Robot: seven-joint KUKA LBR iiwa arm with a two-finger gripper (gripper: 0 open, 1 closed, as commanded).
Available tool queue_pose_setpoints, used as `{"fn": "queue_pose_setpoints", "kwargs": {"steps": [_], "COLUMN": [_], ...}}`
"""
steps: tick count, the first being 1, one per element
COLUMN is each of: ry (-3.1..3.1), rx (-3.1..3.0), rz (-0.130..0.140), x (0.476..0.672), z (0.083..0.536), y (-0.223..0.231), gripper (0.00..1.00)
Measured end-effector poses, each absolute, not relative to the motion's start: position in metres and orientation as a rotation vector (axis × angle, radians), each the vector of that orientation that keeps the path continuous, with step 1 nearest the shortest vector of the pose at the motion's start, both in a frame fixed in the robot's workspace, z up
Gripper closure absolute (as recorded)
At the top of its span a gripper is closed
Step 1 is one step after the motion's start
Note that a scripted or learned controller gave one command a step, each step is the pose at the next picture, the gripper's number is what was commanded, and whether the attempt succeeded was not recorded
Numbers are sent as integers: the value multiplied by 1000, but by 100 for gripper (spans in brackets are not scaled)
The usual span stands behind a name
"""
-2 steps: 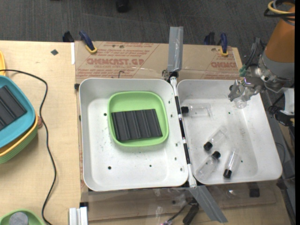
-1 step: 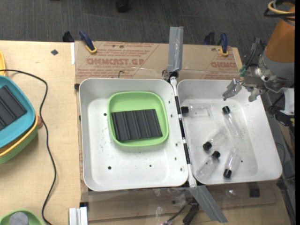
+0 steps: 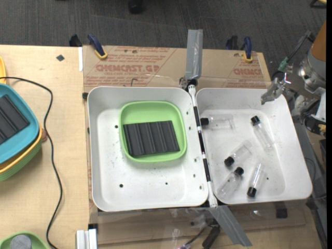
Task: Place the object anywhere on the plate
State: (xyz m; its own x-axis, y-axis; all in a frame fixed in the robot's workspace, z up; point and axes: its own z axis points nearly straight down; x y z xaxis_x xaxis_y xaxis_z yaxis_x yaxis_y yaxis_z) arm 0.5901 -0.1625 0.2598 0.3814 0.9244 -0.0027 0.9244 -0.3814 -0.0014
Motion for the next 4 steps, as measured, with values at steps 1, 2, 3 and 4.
{"fn": "queue_pose_setpoints", "kwargs": {"steps": [1, 2, 3, 4], "ry": [1428, 775, 324, 316], "rx": [2798, 3045, 3125, 3127], "rz": [-5, -10, -10, -10], "x": [582, 582, 578, 580], "z": [294, 291, 310, 264], "y": [-181, -197, -222, -222], "gripper": [0, 0, 0, 0]}}
